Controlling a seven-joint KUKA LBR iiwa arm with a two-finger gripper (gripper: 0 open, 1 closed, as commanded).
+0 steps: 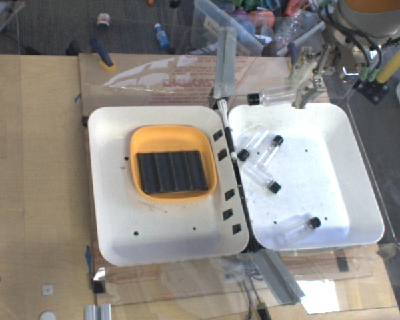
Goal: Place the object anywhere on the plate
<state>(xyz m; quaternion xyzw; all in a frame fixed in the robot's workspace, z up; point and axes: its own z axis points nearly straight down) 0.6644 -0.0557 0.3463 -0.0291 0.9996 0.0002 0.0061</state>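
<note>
Near you, one clear vial (300,226) blurs into the right bin (360,179); three more (257,153) overlap mid-bin, edges hard to trace. One orange plate (172,136) sits in the left bin (113,179). Farthest, the end effector (305,84) pinches a fifth vial (275,97) over the bin's back rim.

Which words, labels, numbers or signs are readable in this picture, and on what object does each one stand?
No text can be read with certainty.
Cardboard sheet behind the bins: faint reddish printing, too blurred to read.
Clear vials in the right bin: no label visible.
Yellow plate and its dark ribbed insert: no writing.
</note>
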